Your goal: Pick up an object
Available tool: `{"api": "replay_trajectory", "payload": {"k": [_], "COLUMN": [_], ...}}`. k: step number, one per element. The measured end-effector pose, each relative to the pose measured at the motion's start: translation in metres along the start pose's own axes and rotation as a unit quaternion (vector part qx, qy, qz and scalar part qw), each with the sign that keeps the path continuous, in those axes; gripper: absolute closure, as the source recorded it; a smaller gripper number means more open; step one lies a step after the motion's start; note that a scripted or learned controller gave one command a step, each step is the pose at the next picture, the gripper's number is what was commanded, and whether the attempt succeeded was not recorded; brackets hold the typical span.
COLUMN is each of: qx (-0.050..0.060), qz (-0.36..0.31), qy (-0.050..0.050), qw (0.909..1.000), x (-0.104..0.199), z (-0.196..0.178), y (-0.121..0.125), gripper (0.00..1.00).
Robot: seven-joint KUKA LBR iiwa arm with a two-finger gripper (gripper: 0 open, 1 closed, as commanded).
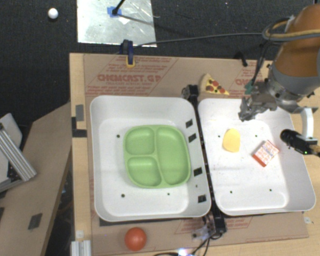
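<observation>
Lying just below the end effector (247, 112), yellow object (231, 141)

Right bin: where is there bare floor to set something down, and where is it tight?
In the right bin, the whole near half, below the yellow piece and the red-and-white packet, is bare. The far left corner is also free. It is crowded at the far right, where the gripper hangs over the floor, and between the two items.
</observation>
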State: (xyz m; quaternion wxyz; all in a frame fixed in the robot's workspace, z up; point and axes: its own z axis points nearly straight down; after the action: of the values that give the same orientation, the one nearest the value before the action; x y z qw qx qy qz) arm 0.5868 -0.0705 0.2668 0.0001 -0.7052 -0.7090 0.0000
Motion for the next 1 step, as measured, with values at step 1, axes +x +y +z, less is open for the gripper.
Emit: {"api": "replay_trajectory", "payload": {"k": [1], "qx": [0.000], "qz": [-0.001], "qy": [0.001], "qw": [1.0000], "x": [0.0555], "z": [0.0155], "y": [-0.0120], "gripper": [1.00]}}
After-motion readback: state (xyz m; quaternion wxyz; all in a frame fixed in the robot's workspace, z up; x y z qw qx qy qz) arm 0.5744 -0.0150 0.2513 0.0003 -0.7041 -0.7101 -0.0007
